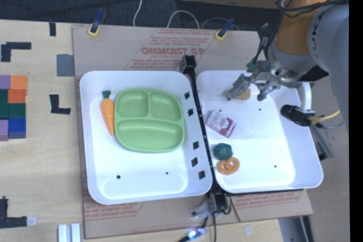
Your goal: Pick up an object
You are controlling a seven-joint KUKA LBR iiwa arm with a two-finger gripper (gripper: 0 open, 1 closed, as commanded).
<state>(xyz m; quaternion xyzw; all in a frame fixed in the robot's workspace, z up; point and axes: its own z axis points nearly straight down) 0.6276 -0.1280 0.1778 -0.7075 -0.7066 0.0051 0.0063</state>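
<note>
In the right bin (295, 150) my gripper (250, 91) hovers at the far edge, open, with its two dark fingers (236, 89) spread apart. A small tan object (244, 94) lies on the bin floor right under the gap between them; it is not gripped. A pink-and-white packet (219, 122) lies left of the bin's middle. A dark green lump (223, 151) and an orange pretzel-shaped piece (228, 165) sit near the front left corner.
The left bin (96, 178) holds a green divided plate (150, 120) and a toy carrot (107, 112) beside its left rim. A black divider (195, 122) runs between the bins. Coloured blocks (13, 107) stand at the bench's far left.
</note>
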